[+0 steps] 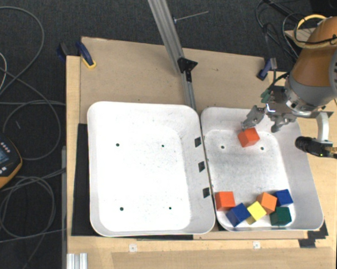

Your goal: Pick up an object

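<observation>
A: Looking down at a slant, what is seen on the bench point(160, 64)?

B: Two shallow white bins are set side by side. The right bin point(300, 176) is taken as the landmark. The left bin point(100, 156) is placed just beside its left wall.

A: Where is the arm point(317, 59) found?

B: It is seen over the far right corner of the right bin, grey with an orange band above the wrist. The gripper point(265, 120) is hung above the bin's far end.

A: How are the fingers held?

B: They are spread apart. Nothing is seen pinched between them.

A: Which thing is nearest them?

B: An orange-red cube point(248, 137) is seen tilted in the far part of the right bin, just below and to the left of the gripper. Whether it is touched by a fingertip cannot be told.

A: What else is held in the right bin?

B: A cluster is gathered along its near edge: an orange block point(225, 199), a blue block point(237, 213), a yellow block point(256, 210), a second orange block point(268, 201), a second blue block point(284, 196) and a green block point(281, 216).
</observation>
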Tool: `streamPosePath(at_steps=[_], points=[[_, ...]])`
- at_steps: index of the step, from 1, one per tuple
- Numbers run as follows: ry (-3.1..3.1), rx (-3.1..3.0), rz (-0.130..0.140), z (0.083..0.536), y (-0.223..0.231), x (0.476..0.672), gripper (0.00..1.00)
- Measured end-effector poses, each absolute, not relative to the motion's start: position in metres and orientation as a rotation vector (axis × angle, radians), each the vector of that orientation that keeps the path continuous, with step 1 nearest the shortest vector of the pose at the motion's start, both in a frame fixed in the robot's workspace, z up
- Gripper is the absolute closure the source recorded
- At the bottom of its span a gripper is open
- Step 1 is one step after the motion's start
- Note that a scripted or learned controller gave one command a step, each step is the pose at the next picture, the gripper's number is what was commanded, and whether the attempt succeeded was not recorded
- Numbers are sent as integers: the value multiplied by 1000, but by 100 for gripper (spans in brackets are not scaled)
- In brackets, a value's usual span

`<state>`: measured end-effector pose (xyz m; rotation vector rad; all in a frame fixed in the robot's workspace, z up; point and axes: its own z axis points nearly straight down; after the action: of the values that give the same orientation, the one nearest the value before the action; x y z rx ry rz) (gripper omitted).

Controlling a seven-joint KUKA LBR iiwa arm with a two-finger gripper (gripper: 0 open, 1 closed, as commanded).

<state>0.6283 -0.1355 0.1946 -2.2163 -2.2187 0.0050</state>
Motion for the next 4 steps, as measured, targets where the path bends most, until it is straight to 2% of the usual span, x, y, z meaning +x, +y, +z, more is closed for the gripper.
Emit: streamPosePath(at_steps=[1,2,4], points=[[-2218,-2218,5,146,-144,626,0],[-2223,-2221,-4,161,-144,628,100],[-2229,-2225,-8,280,-143,638,100]])
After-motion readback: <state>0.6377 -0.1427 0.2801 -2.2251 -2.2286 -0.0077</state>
